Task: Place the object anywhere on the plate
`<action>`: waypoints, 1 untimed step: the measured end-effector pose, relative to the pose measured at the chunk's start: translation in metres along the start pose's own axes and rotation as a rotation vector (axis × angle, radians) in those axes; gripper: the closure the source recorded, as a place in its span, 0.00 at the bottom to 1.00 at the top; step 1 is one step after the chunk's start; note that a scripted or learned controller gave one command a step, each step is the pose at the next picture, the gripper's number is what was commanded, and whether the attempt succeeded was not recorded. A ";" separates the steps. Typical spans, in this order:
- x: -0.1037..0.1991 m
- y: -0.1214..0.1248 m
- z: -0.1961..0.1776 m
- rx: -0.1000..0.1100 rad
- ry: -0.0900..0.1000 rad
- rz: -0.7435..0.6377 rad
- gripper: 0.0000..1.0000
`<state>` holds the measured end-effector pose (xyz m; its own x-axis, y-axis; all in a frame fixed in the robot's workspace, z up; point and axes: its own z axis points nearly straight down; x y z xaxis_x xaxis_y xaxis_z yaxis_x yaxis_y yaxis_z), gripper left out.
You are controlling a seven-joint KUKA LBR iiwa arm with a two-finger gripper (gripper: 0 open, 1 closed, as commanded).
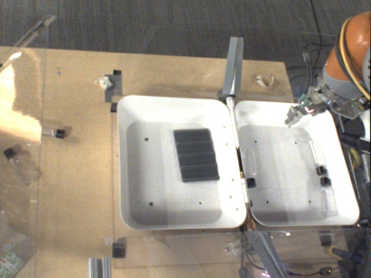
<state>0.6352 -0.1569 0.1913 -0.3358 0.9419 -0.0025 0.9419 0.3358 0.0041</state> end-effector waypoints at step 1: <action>0.057 0.036 0.018 -0.002 0.000 -0.151 1.00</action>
<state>0.6501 -0.0909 0.1736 -0.4739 0.8806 -0.0030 0.8806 0.4739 0.0058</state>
